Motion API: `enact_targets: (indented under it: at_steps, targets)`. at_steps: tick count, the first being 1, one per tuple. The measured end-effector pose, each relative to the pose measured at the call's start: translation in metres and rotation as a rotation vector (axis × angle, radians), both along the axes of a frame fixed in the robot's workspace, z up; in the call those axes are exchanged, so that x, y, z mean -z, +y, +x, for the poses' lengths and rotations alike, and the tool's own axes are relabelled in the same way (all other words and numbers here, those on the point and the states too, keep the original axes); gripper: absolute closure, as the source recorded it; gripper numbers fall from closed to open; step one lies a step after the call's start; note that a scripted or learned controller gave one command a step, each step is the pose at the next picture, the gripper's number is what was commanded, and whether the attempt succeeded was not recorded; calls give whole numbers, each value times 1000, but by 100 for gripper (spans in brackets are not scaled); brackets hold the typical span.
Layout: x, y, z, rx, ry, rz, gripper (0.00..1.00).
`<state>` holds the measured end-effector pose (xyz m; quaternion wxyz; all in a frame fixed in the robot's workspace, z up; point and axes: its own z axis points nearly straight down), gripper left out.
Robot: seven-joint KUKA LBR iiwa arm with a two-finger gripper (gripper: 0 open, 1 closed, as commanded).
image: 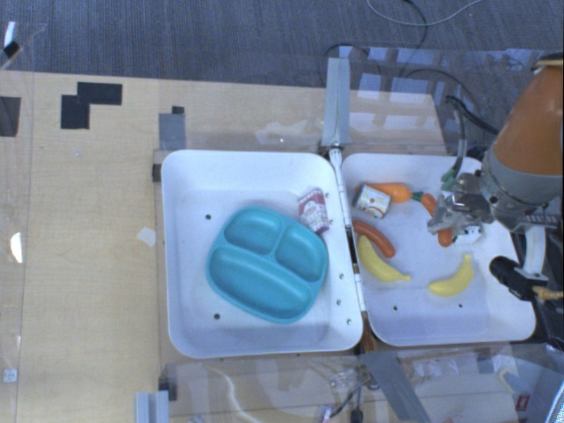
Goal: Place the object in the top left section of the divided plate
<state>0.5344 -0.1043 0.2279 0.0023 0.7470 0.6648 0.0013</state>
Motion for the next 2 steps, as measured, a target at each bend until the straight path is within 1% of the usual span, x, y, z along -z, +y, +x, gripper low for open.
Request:
enact_targets:
  at_steps: [1,2]
  targets:
    - [127,10,37,113,6,2,100]
    - [43,91,-15,76,1,3,100]
